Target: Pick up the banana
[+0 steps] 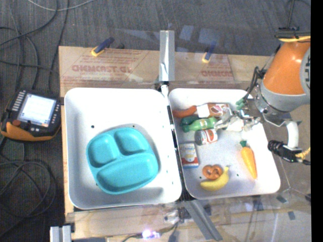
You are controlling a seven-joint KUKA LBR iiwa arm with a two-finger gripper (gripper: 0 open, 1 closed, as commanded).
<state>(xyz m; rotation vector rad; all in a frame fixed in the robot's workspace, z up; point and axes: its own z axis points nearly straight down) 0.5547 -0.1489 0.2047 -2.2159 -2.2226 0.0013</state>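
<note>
A: What's the setup?

B: A brown table (75, 69) on dark grey carpet, with black cables trailing over the floor and a teach pendant (31, 115) lying off to the left. Two white bins sit side by side on the table. The left bin (75, 110) holds a teal divided plate (122, 159).

A: And the right bin?

B: The right bin (267, 178) is cluttered: a green bottle (199, 123), a small can (207, 136), a little carton (189, 154), a carrot (249, 160), a pretzel (212, 172).

A: Where's the banana?

B: The banana (214, 183) lies near the bin's front edge, touching the pretzel's lower side.

A: And the jaws?

B: The jaws (237, 116) are at the back of the same bin, beside the bottle, well apart from the banana. Whether they're spread or closed, or gripping anything, I can't tell; the clutter there blurs together.
</note>
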